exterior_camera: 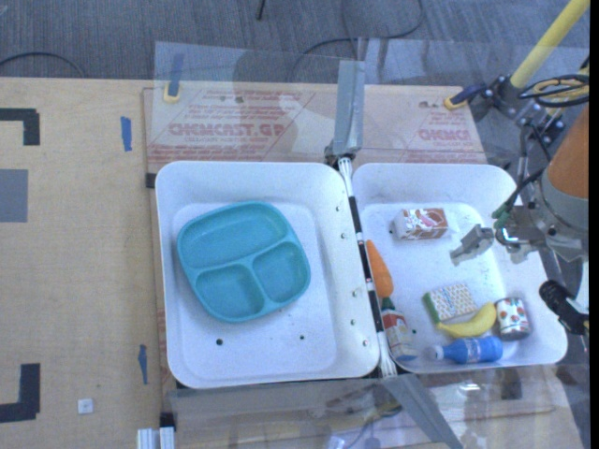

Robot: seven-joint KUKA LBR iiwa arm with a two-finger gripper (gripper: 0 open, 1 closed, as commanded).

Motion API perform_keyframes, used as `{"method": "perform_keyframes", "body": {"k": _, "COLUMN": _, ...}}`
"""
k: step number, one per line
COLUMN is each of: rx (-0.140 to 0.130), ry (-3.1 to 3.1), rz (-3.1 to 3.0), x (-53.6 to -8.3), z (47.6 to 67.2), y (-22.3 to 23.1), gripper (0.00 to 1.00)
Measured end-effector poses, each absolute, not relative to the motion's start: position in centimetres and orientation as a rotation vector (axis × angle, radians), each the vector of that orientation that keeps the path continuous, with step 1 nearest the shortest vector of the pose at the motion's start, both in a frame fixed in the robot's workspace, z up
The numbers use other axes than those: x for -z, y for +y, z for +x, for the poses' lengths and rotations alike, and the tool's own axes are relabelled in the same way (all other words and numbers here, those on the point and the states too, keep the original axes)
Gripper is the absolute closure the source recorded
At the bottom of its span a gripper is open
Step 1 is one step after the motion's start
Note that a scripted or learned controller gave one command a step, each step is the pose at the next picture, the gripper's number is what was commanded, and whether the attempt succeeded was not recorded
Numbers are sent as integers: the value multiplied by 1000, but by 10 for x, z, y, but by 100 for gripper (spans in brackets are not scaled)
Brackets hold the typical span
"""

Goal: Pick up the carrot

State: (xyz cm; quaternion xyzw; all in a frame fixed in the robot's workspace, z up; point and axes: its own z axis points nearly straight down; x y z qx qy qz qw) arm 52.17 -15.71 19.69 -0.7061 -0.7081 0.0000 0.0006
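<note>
The end effector (477, 241) hangs over the right bin (440, 178), toward its right side, with the grey arm and its orange band entering from the right edge behind it. From this slant above, whether it is spread or closed cannot be told; nothing is seen held in it, and it does not appear to touch any of the items below.

The carrot (378, 267) lies well to the left of the end effector, on the far left of the right bin, just beside the divider where the two bins meet. Its long axis runs roughly up and down the view, tilted slightly, with the narrower tip toward the top and a green-ish stub at the lower end. So the coming move looks like a leftward traverse across the bin, and a grasp would likely need to close across the carrot's short axis, close to the bin wall.

Between them sit a small carton (423, 224), a sponge-like block (450, 300), a banana (468, 323), a can (511, 317) and a blue bottle (466, 351). The left bin (178, 195) holds a teal divided plate (243, 261).
</note>
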Motion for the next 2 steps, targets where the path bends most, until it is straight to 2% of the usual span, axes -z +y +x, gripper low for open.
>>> {"method": "perform_keyframes", "body": {"k": 1, "rx": 10, "ry": -2503, "rz": -1919, "x": -102, "z": 483, "y": -122, "gripper": 0}}
{"method": "perform_keyframes", "body": {"k": 2, "rx": 15, "ry": -2503, "rz": -1935, "x": -114, "z": 485, "y": -127, "gripper": 100}}
